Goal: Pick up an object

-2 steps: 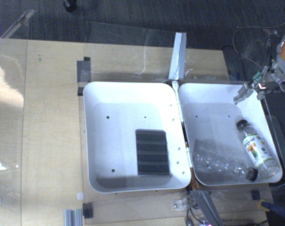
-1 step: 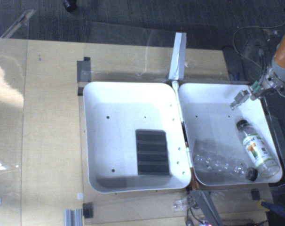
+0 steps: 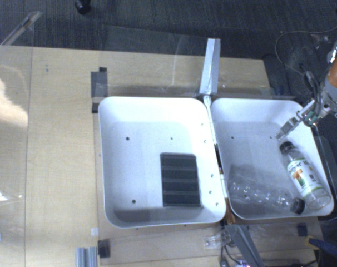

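- Two shallow white bins sit side by side on a pale wooden bench [image 3: 57,149], seen from above at a slant.
- The left bin [image 3: 118,149] holds one thing: a black ribbed slab [image 3: 180,179] lying flat near the bin's front edge, toward its right side.
- The right bin [image 3: 252,121] holds two bottles.
- One bottle [image 3: 303,176] is clear with a dark cap and lies along the bin's right wall, cap toward the back. Its label shows green and orange marks, but the writing is too small to read.
- The second bottle [image 3: 263,194] is clear and ridged, with a dark cap. It lies along the front edge, its cap end just beside the base of the first bottle in the front right corner.
- The gripper [image 3: 287,128] hangs over the right bin near its back right corner, just behind the cap of the labelled bottle. It holds nothing; whether its fingers are open or closed cannot be told.
- The arm [image 3: 335,77] comes in from the right, with an orange band above the wrist.
- A grey metal post [image 3: 211,65] stands at the back where the two bins meet.
- Clear panels stand around the bench, and one reflects light at the left.
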Tool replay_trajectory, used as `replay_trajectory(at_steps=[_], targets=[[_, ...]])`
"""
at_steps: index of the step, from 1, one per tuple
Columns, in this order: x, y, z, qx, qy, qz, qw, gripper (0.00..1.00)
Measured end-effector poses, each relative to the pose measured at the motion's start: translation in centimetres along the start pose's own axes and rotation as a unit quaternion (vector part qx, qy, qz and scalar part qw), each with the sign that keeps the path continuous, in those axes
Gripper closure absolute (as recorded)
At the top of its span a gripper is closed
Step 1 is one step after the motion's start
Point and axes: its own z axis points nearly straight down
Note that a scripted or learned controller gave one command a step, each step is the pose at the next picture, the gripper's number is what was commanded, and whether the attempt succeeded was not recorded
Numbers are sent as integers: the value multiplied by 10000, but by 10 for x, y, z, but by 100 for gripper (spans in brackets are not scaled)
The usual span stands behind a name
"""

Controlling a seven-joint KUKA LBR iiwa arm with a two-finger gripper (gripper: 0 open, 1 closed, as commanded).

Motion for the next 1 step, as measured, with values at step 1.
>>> replay_trajectory(at_steps=[1], targets=[[-1,3,13,-5,-4,-714,9974,0]])
